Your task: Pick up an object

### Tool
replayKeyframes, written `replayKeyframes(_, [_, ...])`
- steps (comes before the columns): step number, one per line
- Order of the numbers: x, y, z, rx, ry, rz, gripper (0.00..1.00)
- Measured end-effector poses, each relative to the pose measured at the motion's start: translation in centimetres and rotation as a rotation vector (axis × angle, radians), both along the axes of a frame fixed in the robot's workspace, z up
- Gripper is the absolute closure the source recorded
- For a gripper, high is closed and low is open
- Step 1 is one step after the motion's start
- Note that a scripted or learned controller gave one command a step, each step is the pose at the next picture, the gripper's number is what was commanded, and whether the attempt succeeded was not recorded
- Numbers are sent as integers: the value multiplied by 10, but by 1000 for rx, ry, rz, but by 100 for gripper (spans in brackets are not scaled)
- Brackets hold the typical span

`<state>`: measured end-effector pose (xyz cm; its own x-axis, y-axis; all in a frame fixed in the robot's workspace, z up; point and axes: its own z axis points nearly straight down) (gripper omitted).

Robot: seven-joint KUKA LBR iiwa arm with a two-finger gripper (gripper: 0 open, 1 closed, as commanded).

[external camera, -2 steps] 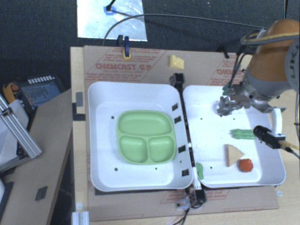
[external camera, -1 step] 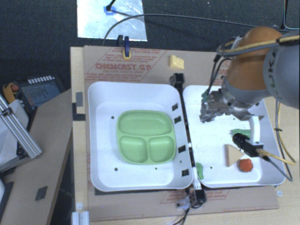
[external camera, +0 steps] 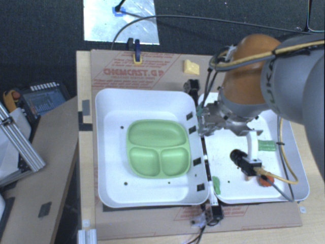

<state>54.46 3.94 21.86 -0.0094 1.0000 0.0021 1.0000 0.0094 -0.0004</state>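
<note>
1. The gripper [external camera: 207, 123] is seen low over the right bin [external camera: 231, 159], just beside its left wall and close to the seam between the two bins. Whether it is open or closed cannot be told, as the wrist covers it. Nothing is seen held.
2. Candidate objects:
   - A green divided plate [external camera: 156, 149] lies flat in the middle of the left bin [external camera: 109, 103].
   - A small green block [external camera: 266, 146] lies in the right bin, well apart from the gripper on its right.
   - A green strip [external camera: 216, 185] lies at the right bin's left wall, near the front corner.
   - An orange piece [external camera: 265, 180] lies near the front of the right bin; what it is cannot be made out.
3. The step is judged to be approach, with no grasp made yet. The task is judged to be at an early stage.
4. For a good grasp, one small item should be picked and centred under the gripper before closing. The block is judged easiest, since bare floor shows around it. The plate is judged too wide and flat unless taken by its rim.
5. Edges: a closure attempted beside the shared wall risks catching the rim. The strip is tucked against that wall, so little room is left on one side of it.
6. Open room: bare floor is left in the centre of the right bin, so a shift rightward is advised. The back of the bin is overhung by the arm [external camera: 284, 80], and anything there is hidden.
</note>
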Motion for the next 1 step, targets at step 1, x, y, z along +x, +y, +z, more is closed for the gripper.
replayKeyframes(1, [-18, 53, -5, 0, 1, 1, 100])
